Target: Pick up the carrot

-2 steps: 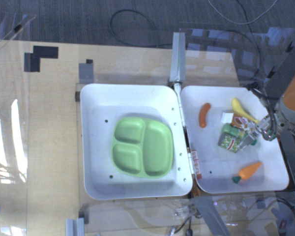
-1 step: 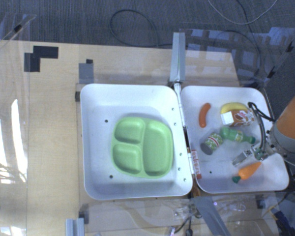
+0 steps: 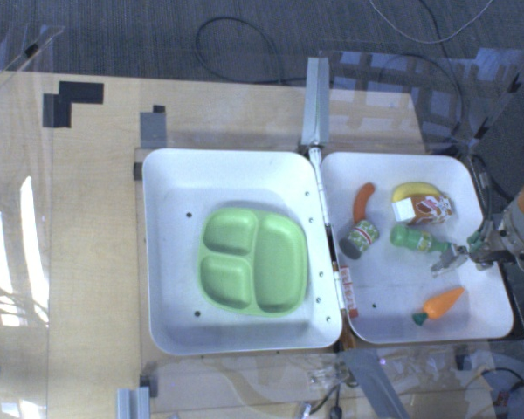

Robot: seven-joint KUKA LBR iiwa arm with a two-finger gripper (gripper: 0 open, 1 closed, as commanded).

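The carrot [image 3: 443,303] is orange with a green top and lies at a slant in the right bin [image 3: 375,308], near its front right corner. My gripper [image 3: 448,261] reaches in from the right edge and hovers just above and behind the carrot, close to the cap end of a green bottle [image 3: 415,237]. Its jaws stand open with nothing between them, and it is not touching the carrot.
The right bin also holds a red chili [image 3: 362,201], a banana [image 3: 417,189], a red and white packet [image 3: 428,208] and a small can [image 3: 361,238]. A green divided plate [image 3: 253,260] sits in the left bin [image 3: 170,234].
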